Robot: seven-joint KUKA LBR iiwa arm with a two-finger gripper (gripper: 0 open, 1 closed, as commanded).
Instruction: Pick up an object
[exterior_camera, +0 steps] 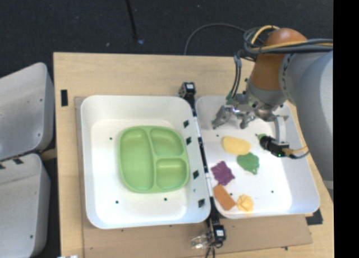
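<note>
Above right bin, claw spread, empty.

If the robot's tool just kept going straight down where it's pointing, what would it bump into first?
Probably the bare white floor of the right bin. The tool hangs above its far end, short of the yellow piece, though depth is hard to judge from this slanted view.

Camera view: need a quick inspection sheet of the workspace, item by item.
Surface: wooden bench bearing a left bin and a right bin, side by side.
Job's things: in the right bin, yellow piece, green piece, purple piece, orange piece, small yellow piece.
Clutter: green divided tray in the left bin.
Grippers: gripper over the right bin's far end, holding nothing.
Cables: loop behind the arm.
Surroundings: dark floor.
</note>
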